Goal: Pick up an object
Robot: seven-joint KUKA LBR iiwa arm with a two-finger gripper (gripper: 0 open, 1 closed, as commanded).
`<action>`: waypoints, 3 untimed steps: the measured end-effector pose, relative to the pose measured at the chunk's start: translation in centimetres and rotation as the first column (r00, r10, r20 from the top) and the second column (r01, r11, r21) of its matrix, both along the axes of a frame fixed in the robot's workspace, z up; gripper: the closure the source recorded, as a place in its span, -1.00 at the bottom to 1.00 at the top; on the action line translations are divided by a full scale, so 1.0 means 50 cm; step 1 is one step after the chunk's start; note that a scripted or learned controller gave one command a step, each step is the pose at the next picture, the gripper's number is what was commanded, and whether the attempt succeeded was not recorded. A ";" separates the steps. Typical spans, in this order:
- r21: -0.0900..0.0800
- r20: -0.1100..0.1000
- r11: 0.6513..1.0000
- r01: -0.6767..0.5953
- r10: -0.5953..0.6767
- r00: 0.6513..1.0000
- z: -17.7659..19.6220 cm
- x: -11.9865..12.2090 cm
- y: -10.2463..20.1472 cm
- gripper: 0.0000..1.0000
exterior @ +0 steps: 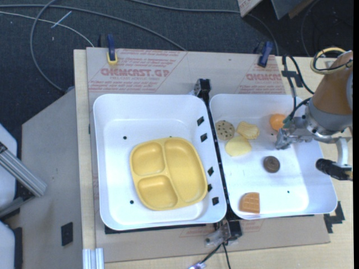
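The right bin (291,203) holds several small food items: a speckled cookie (225,129), a pale yellow piece (248,130), another pale yellow piece (239,147), an orange ball (277,121), a brown round piece (272,164) and an orange-tan wedge (251,202). My gripper (284,138) is low at the bin's far right part, just right of the orange ball and above the brown round piece. Nothing shows between its fingers.
The left bin (112,150) holds a yellow three-compartment tray (167,172). Black clips sit along the divider between the bins (208,144). Blue clamps (111,48) hold the board at the back. Cables run over the arm at the right.
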State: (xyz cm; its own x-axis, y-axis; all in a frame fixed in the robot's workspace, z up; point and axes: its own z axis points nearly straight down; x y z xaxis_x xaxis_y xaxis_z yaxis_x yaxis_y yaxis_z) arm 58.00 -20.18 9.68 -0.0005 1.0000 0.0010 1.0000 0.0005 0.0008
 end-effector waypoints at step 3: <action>-0.003 0.004 1.000 -0.001 0.001 1.000 0.295 0.027 -0.005 1.00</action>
State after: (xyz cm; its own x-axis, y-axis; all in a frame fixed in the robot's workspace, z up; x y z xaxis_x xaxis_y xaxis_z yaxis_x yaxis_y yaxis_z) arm 59.35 -20.45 24.43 -0.0013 1.0000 -0.0016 1.0000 0.0013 0.0048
